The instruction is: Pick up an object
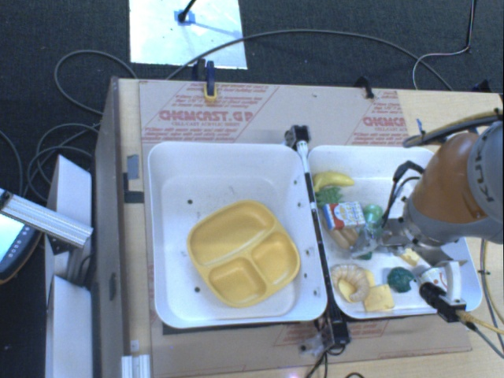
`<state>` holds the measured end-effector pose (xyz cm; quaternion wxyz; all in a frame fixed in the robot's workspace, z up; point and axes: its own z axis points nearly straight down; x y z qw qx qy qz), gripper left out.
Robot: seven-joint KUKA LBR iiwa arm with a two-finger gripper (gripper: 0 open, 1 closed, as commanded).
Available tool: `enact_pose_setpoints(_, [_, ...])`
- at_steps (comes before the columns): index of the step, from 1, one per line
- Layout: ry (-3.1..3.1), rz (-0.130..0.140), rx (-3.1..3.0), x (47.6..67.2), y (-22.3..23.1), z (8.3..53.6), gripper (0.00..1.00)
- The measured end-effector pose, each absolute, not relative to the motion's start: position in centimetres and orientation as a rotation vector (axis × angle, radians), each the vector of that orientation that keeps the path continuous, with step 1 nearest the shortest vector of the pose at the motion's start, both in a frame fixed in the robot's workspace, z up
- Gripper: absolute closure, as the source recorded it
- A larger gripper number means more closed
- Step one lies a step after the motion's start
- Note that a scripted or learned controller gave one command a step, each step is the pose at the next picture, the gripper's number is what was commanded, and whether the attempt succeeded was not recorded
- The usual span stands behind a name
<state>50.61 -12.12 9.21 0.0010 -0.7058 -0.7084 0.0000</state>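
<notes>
Yellow was the colour of the tray (244,252) that lay in the left bin (169,211). It had three parts and sat a bit tilted, near the wall between the two bins. The left bin was white and shallow.

Just beside it on the right sat the right bin (472,294), and it had lots of small things in it. A banana (332,180) lay at the far end, close to the middle wall. A little green bit (326,196) lay just under the banana. Next came a red and white box (346,213), and a green ball (373,211) sat right beside the box. At the near end lay a cream shell (350,281), a yellow block (380,298) and a teal lump (399,278). The shell and the block were touching or nearly touching.

The arm (453,187) came in from the right, grey with an orange part, and it bent down over the right bin. The gripper (372,241) was low in that bin, just below the box and the ball and above the shell. It was dark and blurry there, so I could not tell if it was clenched or let go, or if it had anything. All the small things looked like they were lying in the bin.

Both bins sat on a brown bench (236,113) with red words on it. A blue and yellow clamp (209,81) was at the far edge of the bench. Black cables (79,61) lay on the dark floor.
</notes>
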Motion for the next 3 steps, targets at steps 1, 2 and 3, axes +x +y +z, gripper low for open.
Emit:
enact_pose_setpoints(1, [-2.226,-0.002,-2.218,55.2,-10.1,8.4,0.0])
enact_pose_setpoints(2, [-2.228,-0.003,-2.218,55.3,-10.2,9.5,1.0])
enact_pose_setpoints(3, [-2.228,-0.005,-2.218,55.2,-3.2,20.7,1.0])
